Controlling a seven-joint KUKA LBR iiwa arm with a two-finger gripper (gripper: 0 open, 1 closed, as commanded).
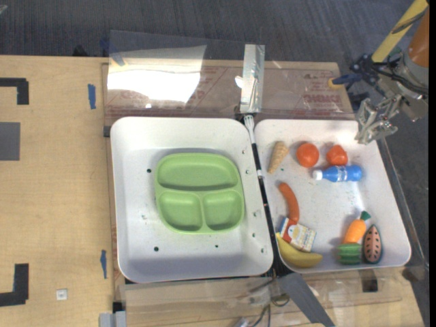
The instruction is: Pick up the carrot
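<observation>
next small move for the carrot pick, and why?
Probably bring the gripper toward the camera and down over the carrot. It sits at the right bin's far corner, apart from the carrot, which lies near the front corner beside a watermelon slice.

The arm [417, 43] is seemingly cropped at right.

Tray [199, 191] in left bin [129, 203]; carrot [355, 230] in right bin [395, 210] — near corner, beside watermelon slice [371, 243]

Dark grey carpet [204, 9] lies beyond a pale wooden bench [48, 182] marked with black tape.
</observation>
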